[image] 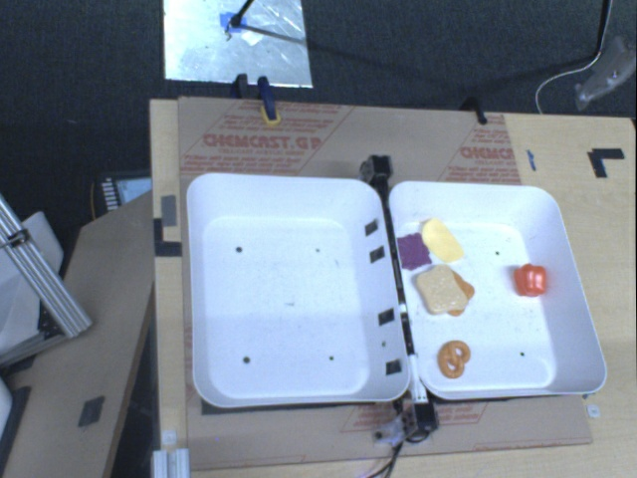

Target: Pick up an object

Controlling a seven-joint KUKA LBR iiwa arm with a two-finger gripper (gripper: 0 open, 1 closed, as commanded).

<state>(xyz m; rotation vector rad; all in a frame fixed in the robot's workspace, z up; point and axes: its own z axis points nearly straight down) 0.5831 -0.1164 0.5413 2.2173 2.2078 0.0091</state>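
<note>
At the near edge of the counter [518, 421], a small dark clamp with loose wires [410, 424] sits where the two shallow white plastic bins meet. Just beyond it, in the near left corner of the right bin [572, 297], lies one brown pretzel-shaped toy [454, 358].

That bin holds five things in all, any of which could be picked up. Besides the pretzel there is one tan toast-like slice [444, 291], one pale yellow rounded piece [442, 240], one flat purple square [413, 251] and one small red rounded object [530, 280]. The purple square lies against the bin's left wall and touches the yellow piece. The toast slice lies just nearer than those two. The red object lies well apart, towards the right wall. What the red and yellow pieces are is too blurred to tell.

The left bin [279, 287] shows a bare white floor with a few dark dots. Four small black clips [377, 255] sit along the seam between the two bins.

The counter's brown sheet carries red printed lettering, partly covered by the bins. At the far edge stands one blue and yellow clamp [267, 103], and beyond it lies one square of crinkled silver foil [237, 28]. One aluminium rail [35, 267] is cut off at the left edge.
</note>
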